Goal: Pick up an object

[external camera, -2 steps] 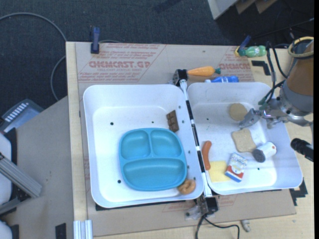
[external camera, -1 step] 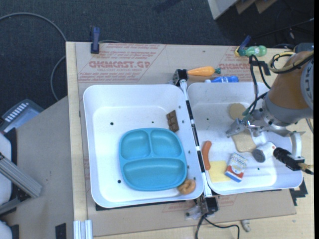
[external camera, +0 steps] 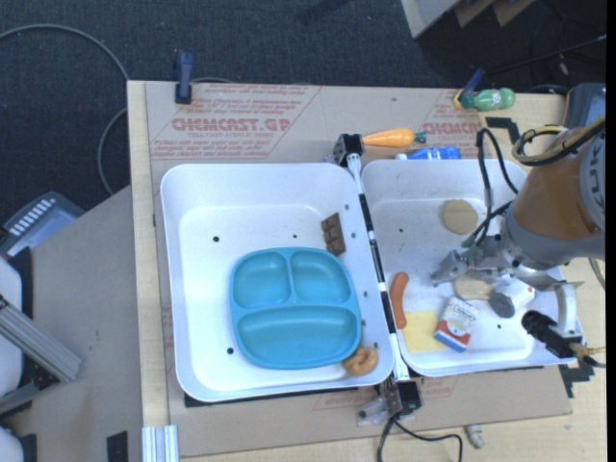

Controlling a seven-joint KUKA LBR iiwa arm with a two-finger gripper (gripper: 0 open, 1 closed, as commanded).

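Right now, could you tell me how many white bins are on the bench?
2. The left bin holds a blue divided plate; the right bin adjoins it, with the arm reaching in. The arm may hide small items there.

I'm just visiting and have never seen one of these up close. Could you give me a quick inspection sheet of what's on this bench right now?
Surface: cardboard-covered bench bearing a left bin and a right bin, side by side.
Job's things: right bin holds a hot dog, yellow slice, small red-and-white carton, round tan piece. Left bin holds a blue divided plate, chocolate piece, pretzel.
Clutter: toy carrot and green bottle behind the bins.
Hand: hand low in the right bin; grip cannot be judged.
Cables: black cable along the arm; grey cord on the floor.
Surroundings: dark carpet.
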